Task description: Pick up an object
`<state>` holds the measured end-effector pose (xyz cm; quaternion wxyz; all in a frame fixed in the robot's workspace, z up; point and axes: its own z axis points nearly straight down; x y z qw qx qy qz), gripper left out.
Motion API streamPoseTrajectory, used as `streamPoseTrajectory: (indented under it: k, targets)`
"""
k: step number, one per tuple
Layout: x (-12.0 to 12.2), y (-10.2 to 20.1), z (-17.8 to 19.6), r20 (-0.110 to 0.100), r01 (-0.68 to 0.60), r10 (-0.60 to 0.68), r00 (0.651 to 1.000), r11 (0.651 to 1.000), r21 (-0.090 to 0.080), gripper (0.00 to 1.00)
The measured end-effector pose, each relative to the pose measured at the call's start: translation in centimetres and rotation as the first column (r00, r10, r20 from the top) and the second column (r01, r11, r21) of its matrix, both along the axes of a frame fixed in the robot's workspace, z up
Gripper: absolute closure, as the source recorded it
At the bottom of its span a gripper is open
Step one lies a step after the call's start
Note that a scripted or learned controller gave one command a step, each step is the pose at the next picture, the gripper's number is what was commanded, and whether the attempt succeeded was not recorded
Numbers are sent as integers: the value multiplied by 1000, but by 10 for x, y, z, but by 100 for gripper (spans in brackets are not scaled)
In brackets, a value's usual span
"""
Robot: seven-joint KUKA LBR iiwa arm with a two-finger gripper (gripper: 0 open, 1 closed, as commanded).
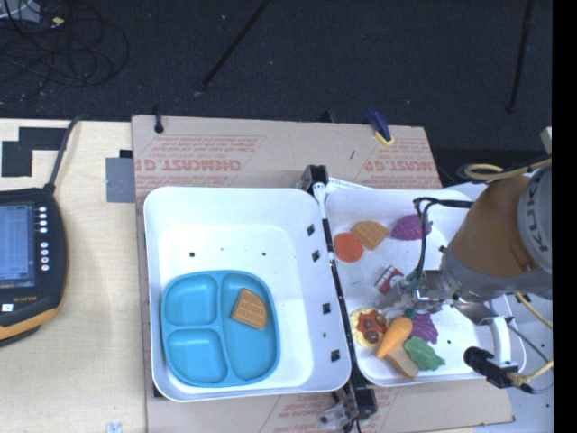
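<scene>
gripper [416,298] low among toys in right bin [469,368], grip state unreadable

The arm [500,242] covers the right part of the right bin [379,207] and is cut by the right edge. The claw [416,298] is too dark and small to tell its fingers. It hides part of the purple toy [425,328]. The pendant [22,255] is cut by the left edge.
</scene>
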<state>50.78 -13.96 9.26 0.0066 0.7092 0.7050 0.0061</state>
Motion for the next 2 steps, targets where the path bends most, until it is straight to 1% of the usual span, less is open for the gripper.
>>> streamPoseTrajectory:
  k: [1, 2]
  targets:
    - [58, 27, -7, -18, -9, 10, 1000, 1000, 2, 0]
    - [138, 49, -7, -18, -10, 10, 1000, 1000, 2, 0]
